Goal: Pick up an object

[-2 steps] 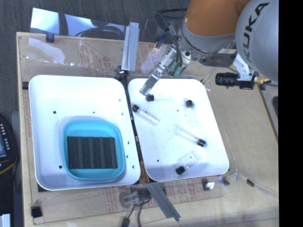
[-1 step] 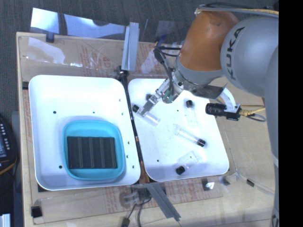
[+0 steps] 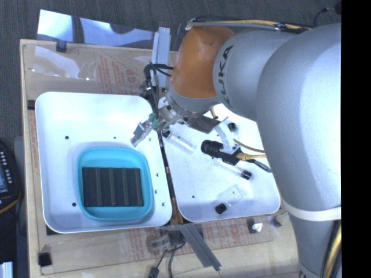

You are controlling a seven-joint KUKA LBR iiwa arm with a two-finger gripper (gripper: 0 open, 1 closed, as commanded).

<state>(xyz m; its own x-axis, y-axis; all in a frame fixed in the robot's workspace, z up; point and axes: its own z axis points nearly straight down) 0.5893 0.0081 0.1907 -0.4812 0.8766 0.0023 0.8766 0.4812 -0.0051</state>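
A blue tray [image 3: 116, 184] with a dark ridged insert lies in the left bin [image 3: 52, 126], toward its front. In the right bin [image 3: 264, 198] lie small clear pieces with black caps: one near the front [image 3: 222, 208], one further right [image 3: 246, 175], and a clear tube [image 3: 183, 143] by the wrist. My gripper [image 3: 141, 134] hangs over the right edge of the left bin, just behind and to the right of the blue tray. I see nothing held in it.
The large grey arm with its orange band [image 3: 200, 62] covers the back and right of the right bin. A dark ridge [image 3: 167, 172] divides the two bins. A metal bracket [image 3: 197, 251] sticks out at the bench's front.
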